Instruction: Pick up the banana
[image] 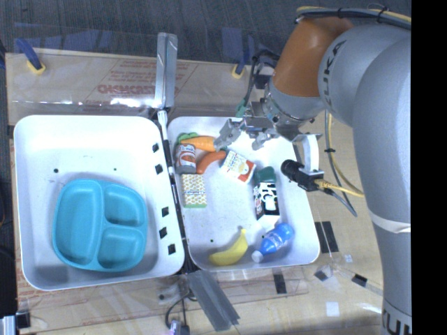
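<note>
1. The curved yellow banana (232, 250) lies on its side on the floor of the right-hand shallow white bin (209, 216), near that bin's front wall. It looks light, probably a smooth toy fruit whose rounded skin could slip under a pinch.
2. The best hold is judged to be across the thick middle of the curve, fingers closing on its two long sides.
3. The two-finger gripper (243, 135) hangs over the back of the same bin, fingers spread apart with nothing between them, well apart from the banana.
4. A blue plastic bottle (274, 240) lies just beside the banana's raised tip and may crowd one finger.
5. An orange carrot (198, 144), a white carton with an orange print (237, 166), a dark carton (266, 194) and a small checked packet (195, 190) lie farther back.
6. A blue divided tray (98, 223) sits in the left bin (42, 138), out of the way.
</note>
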Robot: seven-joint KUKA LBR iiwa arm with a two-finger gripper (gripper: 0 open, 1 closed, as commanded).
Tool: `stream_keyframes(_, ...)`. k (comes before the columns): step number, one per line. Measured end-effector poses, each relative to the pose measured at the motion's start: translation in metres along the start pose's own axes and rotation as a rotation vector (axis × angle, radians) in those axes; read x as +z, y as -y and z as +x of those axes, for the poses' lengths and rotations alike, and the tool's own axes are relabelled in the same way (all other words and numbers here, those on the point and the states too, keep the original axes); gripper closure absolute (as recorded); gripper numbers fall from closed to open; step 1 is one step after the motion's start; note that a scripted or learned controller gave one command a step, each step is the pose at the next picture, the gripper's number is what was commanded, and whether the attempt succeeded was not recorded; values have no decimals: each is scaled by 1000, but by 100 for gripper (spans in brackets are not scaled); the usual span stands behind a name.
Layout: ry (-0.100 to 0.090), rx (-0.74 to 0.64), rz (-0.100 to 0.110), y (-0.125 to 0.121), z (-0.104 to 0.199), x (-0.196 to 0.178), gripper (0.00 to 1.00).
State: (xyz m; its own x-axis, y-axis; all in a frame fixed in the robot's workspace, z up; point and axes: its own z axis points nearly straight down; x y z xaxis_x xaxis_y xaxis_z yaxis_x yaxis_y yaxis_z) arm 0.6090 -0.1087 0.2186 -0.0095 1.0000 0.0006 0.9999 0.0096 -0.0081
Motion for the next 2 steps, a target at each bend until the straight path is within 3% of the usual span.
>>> stream_keyframes(1, 0, -365, -1, 70, -3, 55, 0)
stream_keyframes(2, 1, -736, -3, 129, -27, 37, 0)
